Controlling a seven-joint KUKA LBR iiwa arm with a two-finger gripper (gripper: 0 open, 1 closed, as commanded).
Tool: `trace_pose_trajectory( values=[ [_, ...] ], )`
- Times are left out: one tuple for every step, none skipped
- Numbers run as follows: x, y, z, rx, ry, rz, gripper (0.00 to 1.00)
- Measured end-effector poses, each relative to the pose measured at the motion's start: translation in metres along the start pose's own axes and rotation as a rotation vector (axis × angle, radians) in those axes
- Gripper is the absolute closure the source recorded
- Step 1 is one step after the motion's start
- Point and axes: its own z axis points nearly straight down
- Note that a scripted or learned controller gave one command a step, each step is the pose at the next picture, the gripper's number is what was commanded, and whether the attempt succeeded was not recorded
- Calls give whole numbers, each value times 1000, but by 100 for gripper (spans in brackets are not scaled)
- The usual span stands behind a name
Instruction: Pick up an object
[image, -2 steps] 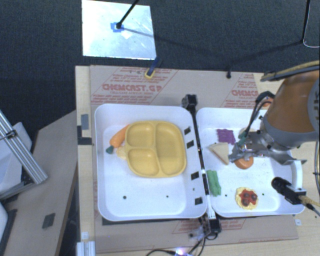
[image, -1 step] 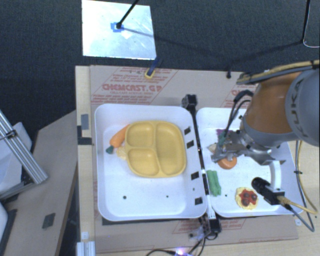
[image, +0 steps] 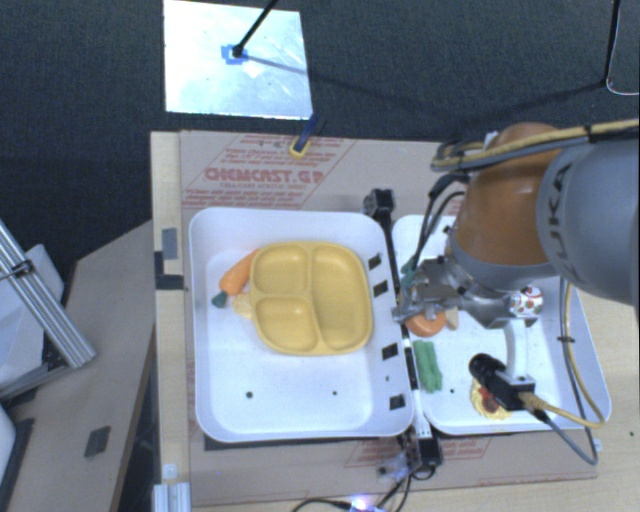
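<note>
Gripper (image: 425, 300) low in right bin (image: 590, 375), over orange piece (image: 428, 324); grip state unclear. Green piece (image: 428, 364) beside. Yellow tray (image: 305, 297) in left bin (image: 215, 400).

Two bins sit side by side on the bench (image: 250, 165). The left bin (image: 230, 400) holds a divided tray (image: 305, 297) in its upper centre. A carrot (image: 236, 273) lies at the tray's 9 o'clock, touching its edge.

The right bin (image: 570, 400) lies at the left bin's 3 o'clock. A pea pod (image: 428, 365) lies near its left wall. The arm (image: 560, 215) overhangs this bin from 1 o'clock. The gripper (image: 425, 315) sits at the pea pod's 12 o'clock, just above it. A round flat piece (image: 487, 402) lies at the pea pod's 4 o'clock.
</note>
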Motion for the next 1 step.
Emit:
trace_pose_trajectory(
  values=[
    [-4,-3,-1,1,-1,6,100]
  ],
)
